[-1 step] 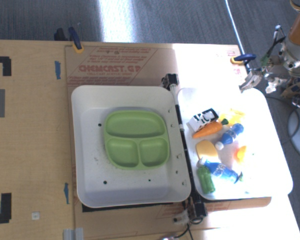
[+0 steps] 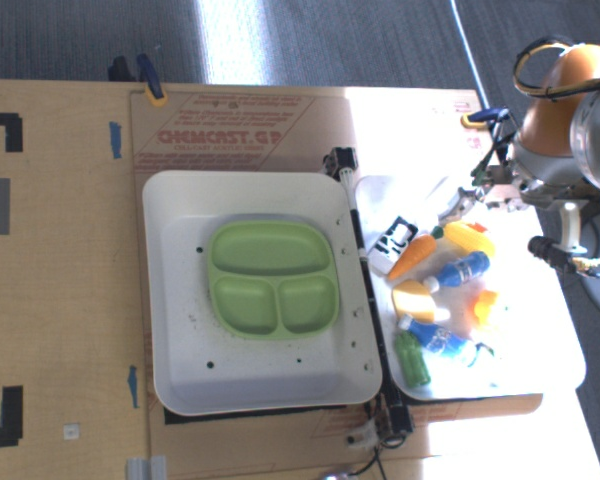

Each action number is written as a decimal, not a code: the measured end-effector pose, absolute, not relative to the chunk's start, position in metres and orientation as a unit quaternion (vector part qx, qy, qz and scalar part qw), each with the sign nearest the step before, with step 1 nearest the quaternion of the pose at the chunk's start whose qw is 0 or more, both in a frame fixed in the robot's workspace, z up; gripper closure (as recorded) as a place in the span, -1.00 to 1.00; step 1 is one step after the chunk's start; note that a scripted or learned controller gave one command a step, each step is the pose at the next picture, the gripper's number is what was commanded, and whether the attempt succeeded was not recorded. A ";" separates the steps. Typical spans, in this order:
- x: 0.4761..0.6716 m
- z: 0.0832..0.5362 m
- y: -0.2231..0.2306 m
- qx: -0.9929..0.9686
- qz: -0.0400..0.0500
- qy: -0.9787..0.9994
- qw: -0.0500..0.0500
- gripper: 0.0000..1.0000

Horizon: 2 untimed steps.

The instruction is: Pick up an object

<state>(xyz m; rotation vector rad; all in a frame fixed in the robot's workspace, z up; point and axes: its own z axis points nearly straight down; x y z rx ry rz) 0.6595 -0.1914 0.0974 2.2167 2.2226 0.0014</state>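
- Pincer (image 2: 467,200) hangs above the far edge of the right bin (image 2: 540,373), just beyond the toy pile; whether it is open or shut cannot be told, and nothing shows in it.
- Toy carrot (image 2: 413,255), blue bottle (image 2: 458,271) and green bottle (image 2: 412,360) lie in the right bin.
- Nothing looks picked yet; descent, grasp and lift remain.
- Green tray (image 2: 273,277) sits in the neighbouring bin.

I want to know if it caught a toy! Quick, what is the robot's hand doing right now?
Gripper: above the far edge of the right bin, near the orange carrot toy; open or closed cannot be told, and nothing is seen held.
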 end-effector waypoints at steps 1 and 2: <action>0.619 0.086 -0.137 0.706 0.001 0.708 0.001 -1.00; 0.575 0.087 -0.094 0.707 0.001 0.707 0.001 -1.00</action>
